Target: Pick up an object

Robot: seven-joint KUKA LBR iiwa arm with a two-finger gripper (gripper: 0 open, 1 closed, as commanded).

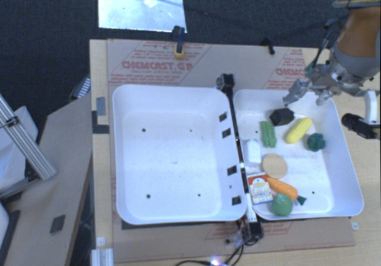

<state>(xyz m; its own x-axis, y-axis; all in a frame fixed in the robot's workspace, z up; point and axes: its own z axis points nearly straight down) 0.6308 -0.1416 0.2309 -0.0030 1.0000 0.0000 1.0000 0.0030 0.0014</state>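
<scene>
The arm enters from the right and holds its tool (307, 88) above the far edge of the right bin (348, 157), over its far rim. Its two pale fingers (294, 91) stand splayed apart, released, with nothing between them, which fits a tool poised above the pile before a descent.

All the candidates lie in that right bin. A dark lump (281, 116) sits closest, just below the tool near the far edge; beside it lie a yellow corn cob (299, 130) and a green pea pod (268, 134). A teal piece (315, 141) rests toward the right wall. Along the inner wall lies a white block (253, 152), then a tan disc (274, 166). At the near edge a small printed card (258, 189), an orange carrot (281, 187) and a green ball (282, 205) crowd together.

The left bin (128, 101) sits beside it on the worktop (74, 140). Judging by position, the dark lump looks the likeliest target; its neighbours are close enough to be nudged.
</scene>
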